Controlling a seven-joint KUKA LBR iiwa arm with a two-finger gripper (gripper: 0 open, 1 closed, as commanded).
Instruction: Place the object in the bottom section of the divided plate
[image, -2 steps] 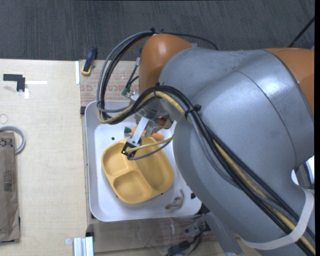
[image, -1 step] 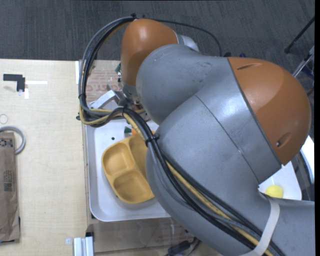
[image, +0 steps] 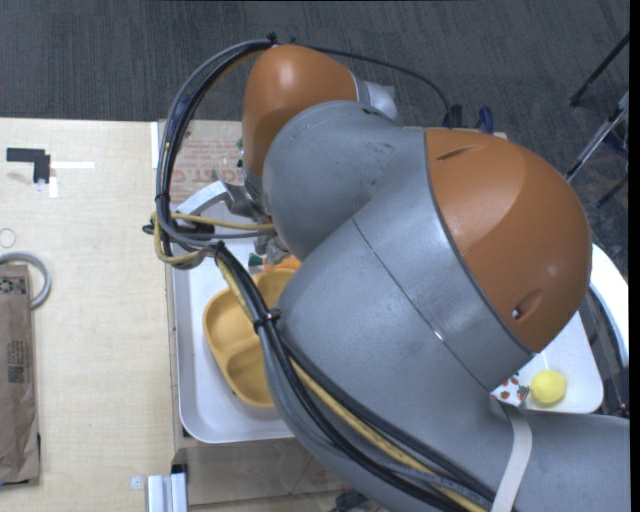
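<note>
Because the arm (image: 420, 300) is bent over the divided plate (image: 235, 345), the hand's state cannot be told.

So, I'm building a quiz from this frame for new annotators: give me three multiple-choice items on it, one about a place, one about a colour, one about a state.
1. Where does the yellow ball lie?
A. in the right bin, lower right of the view
B. on the divided plate
C. on the wooden bench at left

2. What colour is the divided plate?
A. blue
B. yellow-orange
C. black

3. How much of the divided plate shows?
A. all of it
B. only its left part; the arm covers the rest
C. it stands on edge against the bin wall

Answers:
1 A: the ball rests on the white bin floor beside the arm.
2 B: its rim and hollows are yellow-orange.
3 B: the grey arm and cables cross over its right side.
</note>
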